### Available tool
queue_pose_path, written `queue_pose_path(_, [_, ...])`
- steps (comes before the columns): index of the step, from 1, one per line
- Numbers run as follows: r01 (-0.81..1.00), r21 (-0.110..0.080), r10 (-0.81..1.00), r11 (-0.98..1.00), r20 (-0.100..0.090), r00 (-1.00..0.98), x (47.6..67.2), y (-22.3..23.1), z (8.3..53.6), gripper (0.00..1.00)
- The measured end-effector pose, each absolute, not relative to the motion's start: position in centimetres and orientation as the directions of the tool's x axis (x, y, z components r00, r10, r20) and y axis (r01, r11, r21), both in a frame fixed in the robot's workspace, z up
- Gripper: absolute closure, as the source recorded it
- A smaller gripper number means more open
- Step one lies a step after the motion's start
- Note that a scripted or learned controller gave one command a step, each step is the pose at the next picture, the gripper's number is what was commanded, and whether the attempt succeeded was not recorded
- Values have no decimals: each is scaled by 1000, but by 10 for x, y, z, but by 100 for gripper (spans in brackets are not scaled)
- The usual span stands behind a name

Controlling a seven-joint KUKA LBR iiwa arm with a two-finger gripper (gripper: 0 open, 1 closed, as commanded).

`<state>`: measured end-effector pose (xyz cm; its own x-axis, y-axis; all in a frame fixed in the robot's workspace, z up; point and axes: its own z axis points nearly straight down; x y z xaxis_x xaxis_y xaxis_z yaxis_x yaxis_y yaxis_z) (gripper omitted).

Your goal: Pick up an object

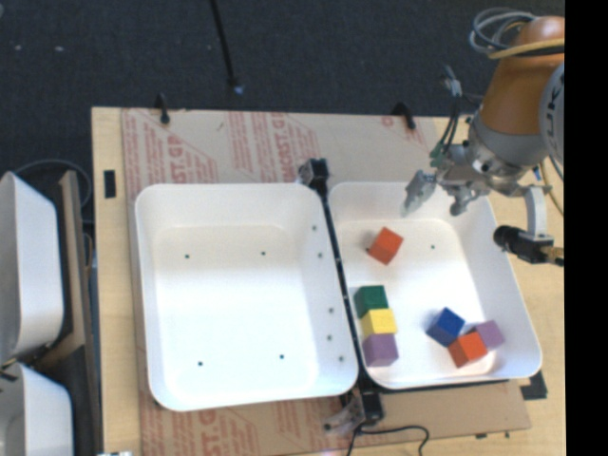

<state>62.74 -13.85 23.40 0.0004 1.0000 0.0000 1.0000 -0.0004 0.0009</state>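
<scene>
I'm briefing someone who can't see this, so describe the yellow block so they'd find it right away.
Look in the right white bin, along its left wall beside the divider. Three cubes sit there in a tight column: the yellow block is the middle one, with the green block touching it above and the purple block below. It is the only yellow thing in either bin.

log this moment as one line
gripper: open, holding nothing | above right bin far edge | nearest: orange block | left bin: untouched

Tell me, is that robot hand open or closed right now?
Open. The hand hangs above the right bin's far end with its two fingers apart and nothing between them; the orange block lies below.
</scene>
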Motion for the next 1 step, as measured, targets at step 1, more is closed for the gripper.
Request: queue_pose_path(1, [1000,-11,1000,1,2,-1,634,-101,99,0])
